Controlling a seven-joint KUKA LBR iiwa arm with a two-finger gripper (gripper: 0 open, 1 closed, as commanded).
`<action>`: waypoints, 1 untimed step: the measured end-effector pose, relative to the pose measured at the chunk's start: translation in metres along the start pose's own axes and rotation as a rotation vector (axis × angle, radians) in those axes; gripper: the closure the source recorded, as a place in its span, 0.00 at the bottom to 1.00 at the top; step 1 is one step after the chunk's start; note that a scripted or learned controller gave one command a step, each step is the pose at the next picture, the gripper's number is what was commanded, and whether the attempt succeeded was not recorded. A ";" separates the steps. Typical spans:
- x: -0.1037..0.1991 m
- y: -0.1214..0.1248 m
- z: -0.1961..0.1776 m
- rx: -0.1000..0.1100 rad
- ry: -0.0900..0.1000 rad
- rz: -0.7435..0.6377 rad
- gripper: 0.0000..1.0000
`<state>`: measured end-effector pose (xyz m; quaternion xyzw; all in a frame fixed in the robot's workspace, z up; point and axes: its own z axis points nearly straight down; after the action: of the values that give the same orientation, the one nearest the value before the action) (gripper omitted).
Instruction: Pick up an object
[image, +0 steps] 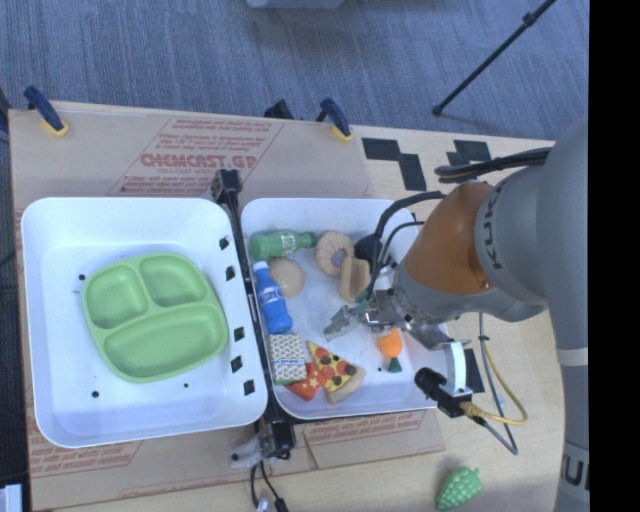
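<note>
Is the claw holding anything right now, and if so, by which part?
Nothing shows between the fingers of the claw. It hangs over the right bin, between the blue bottle and the carrot, touching neither.

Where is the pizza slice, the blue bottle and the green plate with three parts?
pizza slice (334, 377): camera view, on its topping side near the crust.
blue bottle (272, 302): camera view, on the middle of its body.
green plate (155, 315): camera view, on the ridge between its compartments.
</note>
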<state>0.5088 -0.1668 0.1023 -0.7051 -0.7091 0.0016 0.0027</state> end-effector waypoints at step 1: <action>-0.033 -0.015 0.004 -0.021 0.014 -0.017 0.00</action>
<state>0.4937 -0.2003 0.0988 -0.6992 -0.7149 -0.0107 0.0001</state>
